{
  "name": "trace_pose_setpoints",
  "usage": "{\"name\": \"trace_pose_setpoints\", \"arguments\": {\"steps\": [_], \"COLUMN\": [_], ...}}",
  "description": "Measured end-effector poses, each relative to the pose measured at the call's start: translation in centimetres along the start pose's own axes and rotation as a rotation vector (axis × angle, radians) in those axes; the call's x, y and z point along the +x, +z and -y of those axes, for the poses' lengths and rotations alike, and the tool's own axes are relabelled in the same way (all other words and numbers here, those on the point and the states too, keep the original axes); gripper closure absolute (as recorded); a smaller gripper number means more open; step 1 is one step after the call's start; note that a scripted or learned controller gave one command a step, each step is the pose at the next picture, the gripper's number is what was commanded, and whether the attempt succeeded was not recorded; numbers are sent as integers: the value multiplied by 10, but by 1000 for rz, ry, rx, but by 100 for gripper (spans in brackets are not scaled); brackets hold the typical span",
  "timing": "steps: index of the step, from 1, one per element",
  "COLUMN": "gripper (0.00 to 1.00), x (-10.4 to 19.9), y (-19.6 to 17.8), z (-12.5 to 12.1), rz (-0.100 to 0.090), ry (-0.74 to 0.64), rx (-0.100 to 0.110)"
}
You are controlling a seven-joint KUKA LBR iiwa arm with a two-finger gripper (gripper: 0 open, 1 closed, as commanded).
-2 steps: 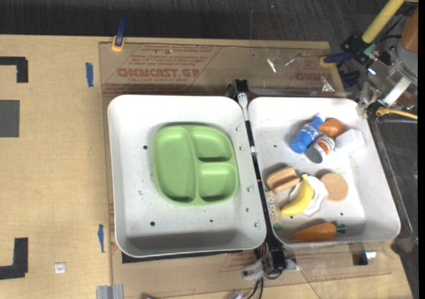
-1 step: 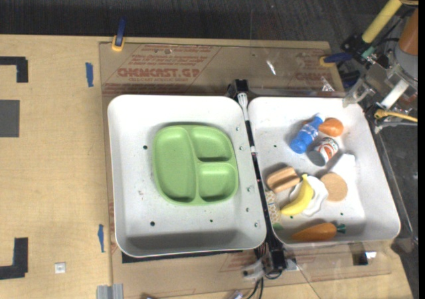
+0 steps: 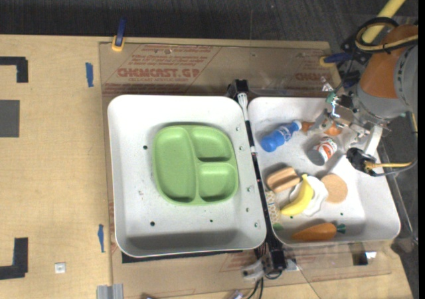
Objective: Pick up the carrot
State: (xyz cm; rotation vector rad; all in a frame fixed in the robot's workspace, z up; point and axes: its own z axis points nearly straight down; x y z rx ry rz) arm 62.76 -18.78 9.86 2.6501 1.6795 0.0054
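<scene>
Gripper [image 3: 332, 133] sits at two o'clock in the right bin [image 3: 385, 214]; I cannot tell its state. Carrot [image 3: 315, 231] lies at six o'clock, untouched, so the whole pick-up is left.

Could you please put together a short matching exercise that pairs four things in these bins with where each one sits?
Things:
1. green plate
2. carrot
3. blue bottle
4. banana

Places:
A. near edge of the right bin
B. middle of the left bin
C. far left part of the right bin
D. centre of the right bin, beside the bread roll

Pairs: 1-B, 2-A, 3-C, 4-D
</scene>
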Motion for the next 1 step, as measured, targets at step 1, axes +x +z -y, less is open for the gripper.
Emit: {"name": "trace_pose_setpoints", "arguments": {"steps": [1], "gripper": [0], "x": [0], "y": [6], "z": [-34], "rz": [-3], "ry": [-93], "rx": [58]}}
